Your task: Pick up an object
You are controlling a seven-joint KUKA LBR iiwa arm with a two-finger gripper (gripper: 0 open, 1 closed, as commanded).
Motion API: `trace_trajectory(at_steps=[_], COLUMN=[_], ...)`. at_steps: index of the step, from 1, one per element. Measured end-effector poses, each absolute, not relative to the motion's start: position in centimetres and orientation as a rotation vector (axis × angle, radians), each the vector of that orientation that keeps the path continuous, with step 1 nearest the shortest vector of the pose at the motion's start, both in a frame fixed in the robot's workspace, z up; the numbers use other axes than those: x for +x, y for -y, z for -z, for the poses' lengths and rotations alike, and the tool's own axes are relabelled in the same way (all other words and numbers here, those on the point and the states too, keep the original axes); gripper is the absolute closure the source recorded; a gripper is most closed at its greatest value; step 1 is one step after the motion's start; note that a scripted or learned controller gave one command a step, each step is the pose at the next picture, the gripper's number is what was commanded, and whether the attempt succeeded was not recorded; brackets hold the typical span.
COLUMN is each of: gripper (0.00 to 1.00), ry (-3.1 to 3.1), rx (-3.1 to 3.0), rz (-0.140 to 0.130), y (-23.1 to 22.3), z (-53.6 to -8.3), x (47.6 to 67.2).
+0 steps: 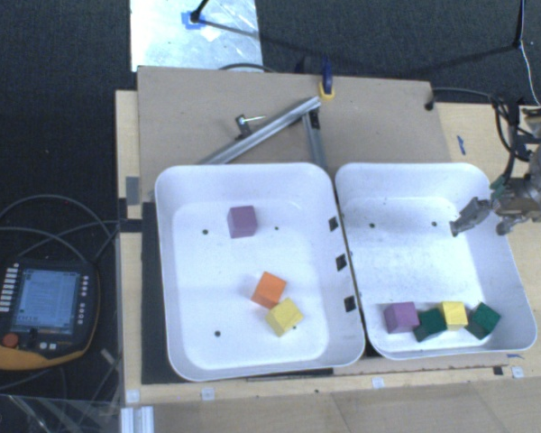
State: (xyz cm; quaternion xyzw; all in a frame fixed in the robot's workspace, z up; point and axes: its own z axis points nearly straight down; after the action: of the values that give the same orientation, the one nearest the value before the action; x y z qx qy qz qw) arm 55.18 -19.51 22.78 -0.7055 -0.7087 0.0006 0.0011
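On the right side of the frame, the gripper (487, 217) hangs over the right bin's (406, 188) rim, with its grey fingers spread apart and nothing between them. Both bins are smooth white trays with round corners. Along the right bin's lower edge sit a purple cube (400, 316), a dark green cube (428, 324), a yellow cube (454, 314) and another green cube (483, 319). The left bin (189, 188) holds a purple cube (242, 221), an orange cube (269, 289) and a yellow cube (285, 317) touching it.

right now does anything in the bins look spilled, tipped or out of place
Nothing stands out. The left bin holds three separate cubes flat on its floor; the right bin has four cubes clustered along its near wall. The claw hangs above the right bin's far right.
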Motion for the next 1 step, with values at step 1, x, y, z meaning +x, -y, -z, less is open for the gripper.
trace_trajectory(at_steps=[1], gripper=[0.0], ry=[2.224], rx=[-2.216], rz=[-0.002], y=[19.33], z=[-18.16], x=[56.02])
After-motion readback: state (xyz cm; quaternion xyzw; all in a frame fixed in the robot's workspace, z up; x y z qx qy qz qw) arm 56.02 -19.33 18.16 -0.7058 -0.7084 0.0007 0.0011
